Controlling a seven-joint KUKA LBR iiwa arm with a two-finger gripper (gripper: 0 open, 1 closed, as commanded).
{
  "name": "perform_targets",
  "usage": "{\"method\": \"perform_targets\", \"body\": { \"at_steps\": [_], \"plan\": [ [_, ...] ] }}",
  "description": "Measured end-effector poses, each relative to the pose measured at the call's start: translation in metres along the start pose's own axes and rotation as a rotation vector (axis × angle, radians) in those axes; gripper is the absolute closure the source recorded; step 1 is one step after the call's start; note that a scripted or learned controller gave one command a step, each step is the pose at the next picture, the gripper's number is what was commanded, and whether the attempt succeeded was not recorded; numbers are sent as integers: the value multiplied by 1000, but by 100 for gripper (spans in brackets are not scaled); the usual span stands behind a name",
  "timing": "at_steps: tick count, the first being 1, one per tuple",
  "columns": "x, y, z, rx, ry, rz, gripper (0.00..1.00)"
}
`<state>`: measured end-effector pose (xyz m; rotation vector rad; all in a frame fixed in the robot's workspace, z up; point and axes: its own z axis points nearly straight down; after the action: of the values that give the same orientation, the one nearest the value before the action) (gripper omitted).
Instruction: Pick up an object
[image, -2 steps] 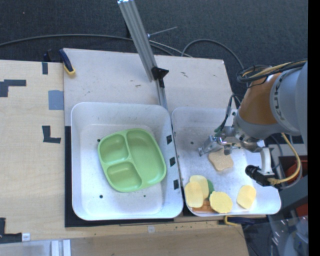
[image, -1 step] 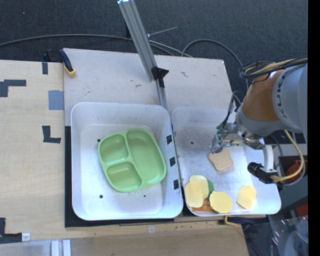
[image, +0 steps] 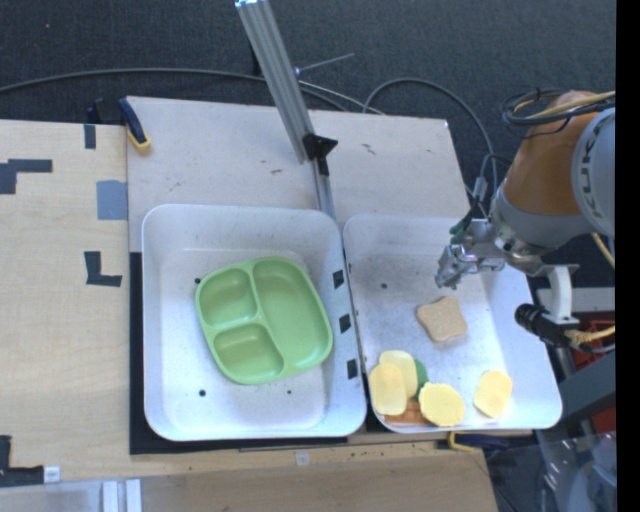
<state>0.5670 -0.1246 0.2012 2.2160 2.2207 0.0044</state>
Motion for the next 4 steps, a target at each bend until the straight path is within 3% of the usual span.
{"method": "perform_targets", "body": {
  "at_steps": [1,2,4],
  "plan": [
    [0,1,-38,2,0,0,100],
    [57,-4,-45,6,3,-5,100],
    [156,-29,-23,9,2,-4,100]
  ]
}}
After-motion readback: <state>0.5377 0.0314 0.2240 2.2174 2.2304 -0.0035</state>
